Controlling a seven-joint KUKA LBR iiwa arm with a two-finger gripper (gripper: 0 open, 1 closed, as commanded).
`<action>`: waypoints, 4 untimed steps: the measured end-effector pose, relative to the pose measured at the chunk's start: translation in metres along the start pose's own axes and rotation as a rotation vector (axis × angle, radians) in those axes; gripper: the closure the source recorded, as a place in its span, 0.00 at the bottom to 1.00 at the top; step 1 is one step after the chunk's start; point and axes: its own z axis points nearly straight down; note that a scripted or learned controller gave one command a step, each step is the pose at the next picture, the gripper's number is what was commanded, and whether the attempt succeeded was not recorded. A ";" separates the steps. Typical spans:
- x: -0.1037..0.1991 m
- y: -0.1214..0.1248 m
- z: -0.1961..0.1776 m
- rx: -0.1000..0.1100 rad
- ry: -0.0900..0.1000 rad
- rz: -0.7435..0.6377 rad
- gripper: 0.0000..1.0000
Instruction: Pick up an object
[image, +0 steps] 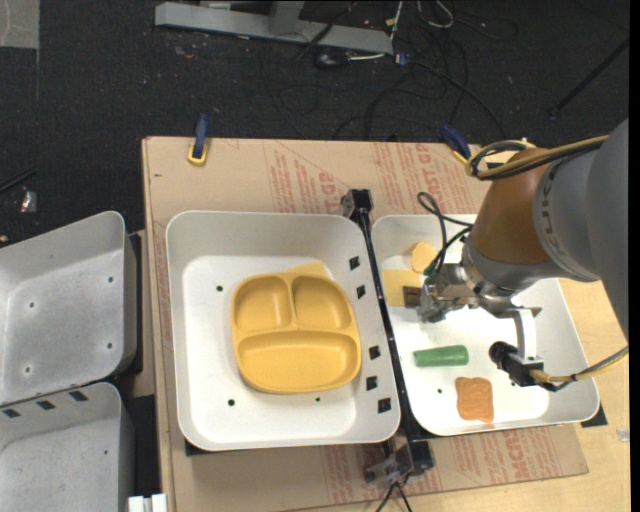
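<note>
Reaching in from the right, the grey arm (560, 215) with its orange band hangs over the right bin (575, 335); the hand (436, 300) sits low at the bin's left side, just above the green block (441, 355) and beside the pale yellow pieces; whether it is spread or pressed together I cannot tell, since the wrist hides that part, and nothing can be seen pinched in it. That green block lies flat on the white floor of the right bin, near its middle; an orange piece (475, 398) lies just below and to the right of it, close to the bin's near wall; two pale yellow pieces (405, 283) rest toward the bin's far left, one partly hidden by the arm. A black cable fitting (508, 362) hangs off the wrist over the bin floor, right of the green block. Beside it, the left bin (195, 330) holds a yellow divided tray (296, 333) lying flat at its centre; both bins stand on a cardboard-covered table (270, 170), touching along a black divider (378, 310).
</note>
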 end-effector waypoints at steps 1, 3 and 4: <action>-0.001 0.001 -0.064 -0.007 -0.002 -0.004 1.00; 0.055 0.022 -0.102 -0.004 0.000 -0.011 1.00; 0.105 0.031 -0.100 -0.003 0.000 -0.010 1.00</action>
